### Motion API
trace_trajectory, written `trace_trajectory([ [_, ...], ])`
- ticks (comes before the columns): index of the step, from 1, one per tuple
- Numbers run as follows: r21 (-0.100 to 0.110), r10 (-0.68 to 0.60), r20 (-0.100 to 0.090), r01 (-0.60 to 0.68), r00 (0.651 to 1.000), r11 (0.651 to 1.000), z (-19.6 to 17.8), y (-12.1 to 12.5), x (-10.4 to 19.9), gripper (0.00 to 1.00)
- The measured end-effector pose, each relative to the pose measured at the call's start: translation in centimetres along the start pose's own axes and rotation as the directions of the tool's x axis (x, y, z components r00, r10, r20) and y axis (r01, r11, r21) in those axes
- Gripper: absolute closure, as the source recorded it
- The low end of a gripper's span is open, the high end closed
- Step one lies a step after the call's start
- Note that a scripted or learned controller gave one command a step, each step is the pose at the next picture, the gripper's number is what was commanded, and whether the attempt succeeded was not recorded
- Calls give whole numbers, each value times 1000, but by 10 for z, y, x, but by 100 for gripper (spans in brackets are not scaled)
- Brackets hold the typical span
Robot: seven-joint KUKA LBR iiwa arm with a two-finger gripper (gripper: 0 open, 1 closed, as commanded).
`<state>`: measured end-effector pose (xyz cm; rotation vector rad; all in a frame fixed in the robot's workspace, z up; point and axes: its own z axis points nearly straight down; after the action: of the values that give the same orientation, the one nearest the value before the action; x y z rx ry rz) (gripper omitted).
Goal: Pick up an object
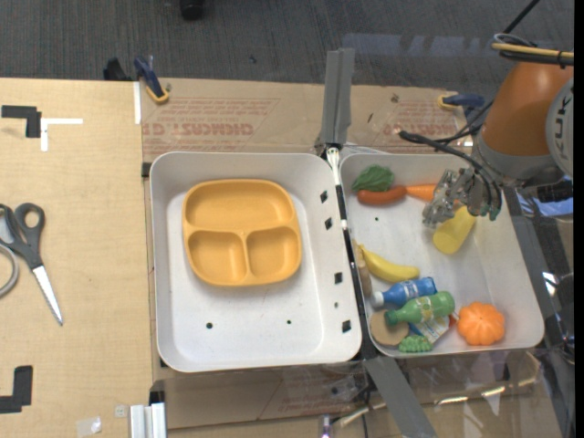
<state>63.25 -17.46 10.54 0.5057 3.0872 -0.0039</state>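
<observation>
My gripper (pixel 445 204) hangs over the upper right part of the right bin (pixel 518 272), reaching in from the right. A yellow object (pixel 454 232) lies tilted just below and to the right of it, touching or nearly touching its tip. An orange carrot with green leaves (pixel 381 190) lies to the gripper's left, near the bin's back wall. Further forward lie a banana (pixel 389 265), a blue bottle (pixel 407 291), a green bottle (pixel 422 308) and an orange pumpkin-like toy (pixel 481 324).
The left bin (pixel 169 272) holds an orange divided plate (pixel 243 231). A hinged divider (pixel 345 245) separates the two bins. Scissors (pixel 32 254) lie on the bench at far left. Cables run along the arm (pixel 529 121) at upper right.
</observation>
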Motion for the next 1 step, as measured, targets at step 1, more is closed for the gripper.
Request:
trace_trajectory([
  [1, -2, -86, -12, 86, 996, 996, 12, 29, 88, 100],
])
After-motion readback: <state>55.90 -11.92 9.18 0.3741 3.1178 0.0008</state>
